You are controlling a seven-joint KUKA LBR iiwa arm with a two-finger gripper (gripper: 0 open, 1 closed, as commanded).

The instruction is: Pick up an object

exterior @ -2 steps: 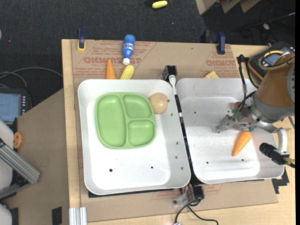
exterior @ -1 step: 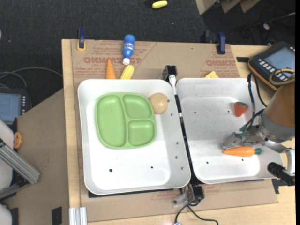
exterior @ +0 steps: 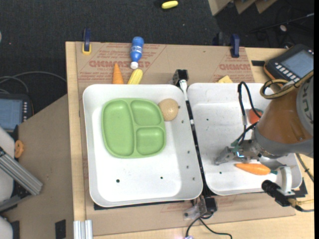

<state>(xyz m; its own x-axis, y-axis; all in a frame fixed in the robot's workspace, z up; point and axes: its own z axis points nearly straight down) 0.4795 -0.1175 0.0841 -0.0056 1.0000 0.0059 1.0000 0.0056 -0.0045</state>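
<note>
A: Where's the gripper (exterior: 223, 156) sitting rn?

B: I'm seeing it low in the right bin (exterior: 219, 113), fingers pointing left over the bin floor. They're looking spread apart w/ nothing between them, so released, though it's small on my feed.

A: And the target?

B: I'm picking the toy carrot (exterior: 252, 169) as the likeliest obj. It's lying flat in the same bin, just beside the wrist on the near side, not between the fingers. Prob why nothing's grasped: the tips are sitting past it.

A: Anything else over there?

B: Something orange-red (exterior: 253, 116) is peeking out behind the arm (exterior: 284, 118), can't tell what. In the left bin (exterior: 134, 183) I'm seeing a green divided plate (exterior: 133, 127) and a tan ball (exterior: 169, 109) touching its corner. Bottle (exterior: 136, 52), another carrot (exterior: 117, 75) and a toy corn cob (exterior: 135, 76) are lying on the bench behind the bins.
</note>
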